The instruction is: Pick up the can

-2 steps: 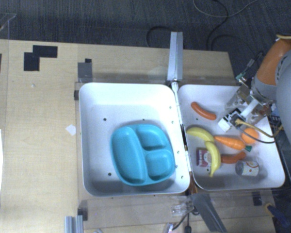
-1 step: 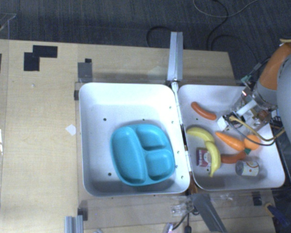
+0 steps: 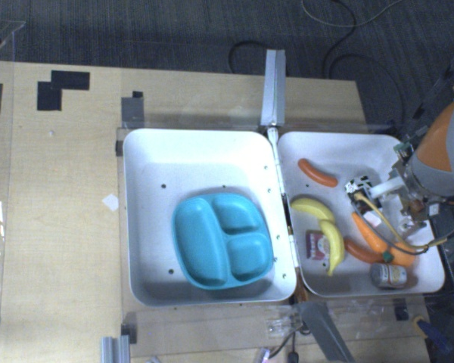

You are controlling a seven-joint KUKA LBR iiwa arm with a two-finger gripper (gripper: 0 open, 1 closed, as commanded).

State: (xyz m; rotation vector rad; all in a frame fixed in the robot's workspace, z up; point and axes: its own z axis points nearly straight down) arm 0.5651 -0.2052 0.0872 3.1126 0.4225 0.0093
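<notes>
The can (image 3: pixel 388 276), small and silvery, lies on its side in the front right corner of the right bin (image 3: pixel 340 148). My gripper (image 3: pixel 410 212) hangs over that bin's right side, behind the can and apart from it, below the grey wrist and its orange band. Nothing shows in its grasp.
The right bin also holds a sausage (image 3: pixel 318 172), a banana (image 3: pixel 327 229), a small dark red packet (image 3: pixel 315 244) and two carrots (image 3: pixel 369 233) (image 3: pixel 380 253), one lying right behind the can. A blue divided plate (image 3: pixel 222 239) sits in the left bin (image 3: pixel 147 203).
</notes>
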